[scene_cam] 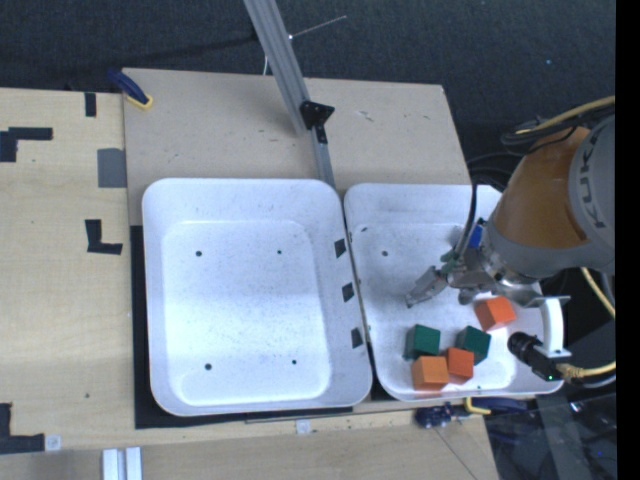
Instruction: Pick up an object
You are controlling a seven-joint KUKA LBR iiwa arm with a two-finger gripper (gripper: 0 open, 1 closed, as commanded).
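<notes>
I am looking down on two white bins. The left bin [240,288] is sitting bare. The right bin [400,233] is holding five blocks near its front right corner: two green blocks [423,340] [474,343] and three orange blocks [431,371] [460,363] [494,313]. The gripper [428,286] is hanging over this bin, just above the blocks. The arm [545,218] is hiding part of the bin, and I cannot tell how wide the jaws are standing. I am seeing no writing.

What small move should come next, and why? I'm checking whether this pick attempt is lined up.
Probably shift the gripper toward the near edge of the right bin and lower it onto the green block. The gripper sits above bare bin floor, with nothing seen between its fingers, while the blocks cluster closer to the near edge.
</notes>
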